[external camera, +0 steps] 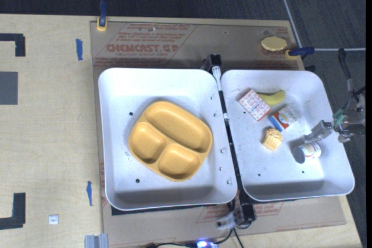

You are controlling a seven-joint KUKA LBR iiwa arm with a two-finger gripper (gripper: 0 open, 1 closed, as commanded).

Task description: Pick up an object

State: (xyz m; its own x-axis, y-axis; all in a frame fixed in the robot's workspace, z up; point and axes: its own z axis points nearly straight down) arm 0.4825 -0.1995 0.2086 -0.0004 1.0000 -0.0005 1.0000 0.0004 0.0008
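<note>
Small white cup (311,151) in right bin (340,183) is seen just below-left of hand (318,132); hand state cannot be told.

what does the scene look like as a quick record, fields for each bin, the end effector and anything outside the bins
left bin: yellow three-compartment tray
right bin: red-and-white packet, banana, small carton, corn piece, small white cup
end effector: low over right bin's right side, beside the cup
outside bins: tan round item on board behind right bin
</note>
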